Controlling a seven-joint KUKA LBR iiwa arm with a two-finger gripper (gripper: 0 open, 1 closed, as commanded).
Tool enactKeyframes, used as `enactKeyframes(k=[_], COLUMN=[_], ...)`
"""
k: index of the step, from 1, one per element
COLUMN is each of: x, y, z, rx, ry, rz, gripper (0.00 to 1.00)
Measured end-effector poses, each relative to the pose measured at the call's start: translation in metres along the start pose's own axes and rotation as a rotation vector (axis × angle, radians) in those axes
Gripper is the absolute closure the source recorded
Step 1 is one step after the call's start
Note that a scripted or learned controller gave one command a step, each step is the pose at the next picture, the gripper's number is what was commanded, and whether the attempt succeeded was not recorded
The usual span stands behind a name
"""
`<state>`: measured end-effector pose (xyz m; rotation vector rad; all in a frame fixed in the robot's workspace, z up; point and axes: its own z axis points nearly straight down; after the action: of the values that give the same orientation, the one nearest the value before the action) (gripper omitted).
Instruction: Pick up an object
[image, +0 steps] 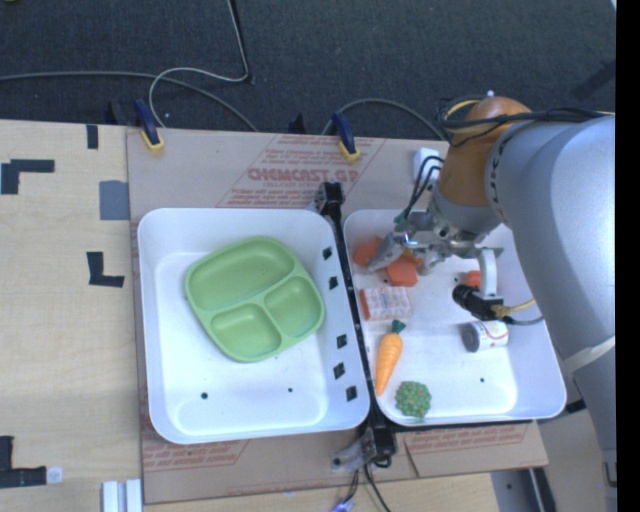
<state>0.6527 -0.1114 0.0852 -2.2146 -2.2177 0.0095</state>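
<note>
Right now you have the gripper (400, 250) low over the back left corner of the right bin (535, 385), its grey arm (560, 220) coming in from the right. You can see an orange-red block (402, 272) directly beneath the fingers, touching or just under them, and another orange piece (367, 250) just to its left; whether the fingers are open or clamped on either piece cannot be told from this angle. Just in front of the block lies a small pale packet (383, 301), and nearer you a toy carrot (388, 358) lies along the bin's left wall with a green broccoli piece (412, 398) beside its tip. Your left bin (160, 390) carries a green divided plate (255, 298), well apart from the gripper.
</note>
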Motion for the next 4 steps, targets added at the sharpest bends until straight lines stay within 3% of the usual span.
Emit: enactKeyframes(k=[1,2,3,4], x=[-0.001,-0.001,0.009,0.015], y=[0.000,0.000,0.012,0.013], z=[-0.010,-0.010,0.001,0.001], rx=[-0.002,-0.002,0.011,0.005], ry=[-0.004,-0.004,0.000,-0.002], rz=[-0.001,-0.001,0.005,0.004], gripper=[1.00,0.00,0.00,0.00])
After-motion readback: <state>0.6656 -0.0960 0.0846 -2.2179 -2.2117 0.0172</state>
